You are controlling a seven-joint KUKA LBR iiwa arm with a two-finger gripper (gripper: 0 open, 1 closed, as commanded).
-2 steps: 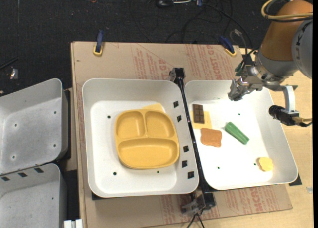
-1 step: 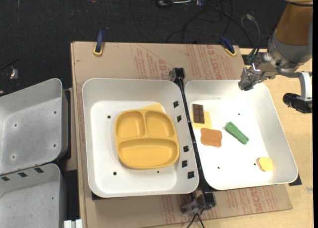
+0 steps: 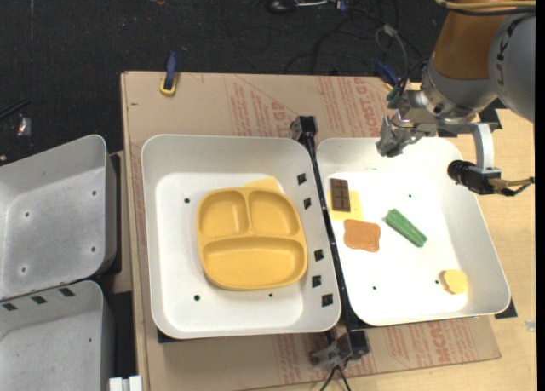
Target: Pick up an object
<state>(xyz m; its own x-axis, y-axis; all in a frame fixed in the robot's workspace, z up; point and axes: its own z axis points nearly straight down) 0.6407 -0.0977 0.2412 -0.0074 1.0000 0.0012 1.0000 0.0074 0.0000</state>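
Tool (image 3: 393,144) over right bin (image 3: 485,249) far edge; green block (image 3: 405,227) mid-bin.

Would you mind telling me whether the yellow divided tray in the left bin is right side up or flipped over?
Right side up. The yellow divided tray lies flat in the left bin, its three compartments opening upward, with raised rims around each hollow.

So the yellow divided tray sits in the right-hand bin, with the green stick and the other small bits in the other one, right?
Not quite. The camera view shows the yellow divided tray in the left bin; the green stick and other small bits lie in the right bin.
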